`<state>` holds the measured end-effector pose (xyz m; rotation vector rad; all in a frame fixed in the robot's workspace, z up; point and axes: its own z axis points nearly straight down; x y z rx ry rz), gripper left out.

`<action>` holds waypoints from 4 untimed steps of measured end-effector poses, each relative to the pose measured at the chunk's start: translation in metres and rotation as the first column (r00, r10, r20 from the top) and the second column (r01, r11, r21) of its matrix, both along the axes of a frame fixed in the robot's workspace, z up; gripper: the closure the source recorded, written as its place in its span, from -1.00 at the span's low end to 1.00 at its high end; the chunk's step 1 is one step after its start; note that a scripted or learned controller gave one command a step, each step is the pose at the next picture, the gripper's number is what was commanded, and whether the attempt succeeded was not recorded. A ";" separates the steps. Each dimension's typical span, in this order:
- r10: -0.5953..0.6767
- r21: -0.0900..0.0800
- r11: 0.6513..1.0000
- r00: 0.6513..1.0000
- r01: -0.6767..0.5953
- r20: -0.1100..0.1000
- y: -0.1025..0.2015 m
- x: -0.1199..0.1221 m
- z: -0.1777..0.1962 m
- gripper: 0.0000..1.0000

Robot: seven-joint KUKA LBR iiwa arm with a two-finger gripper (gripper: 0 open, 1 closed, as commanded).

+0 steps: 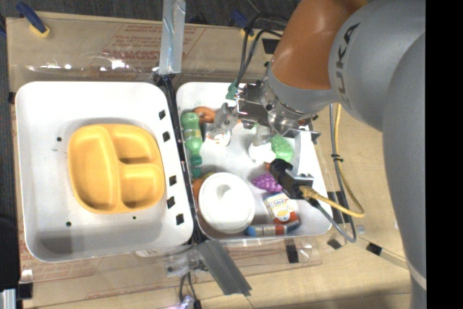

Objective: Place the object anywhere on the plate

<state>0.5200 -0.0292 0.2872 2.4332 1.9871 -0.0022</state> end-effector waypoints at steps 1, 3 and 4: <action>-0.160 0.001 0.987 0.987 0.160 0.002 -0.067 -0.016 0.078 -1.00; -0.649 -0.002 0.761 0.761 0.649 -0.006 -0.048 -0.019 0.046 -1.00; -0.752 0.001 0.659 0.659 0.752 0.000 -0.020 -0.035 0.068 -1.00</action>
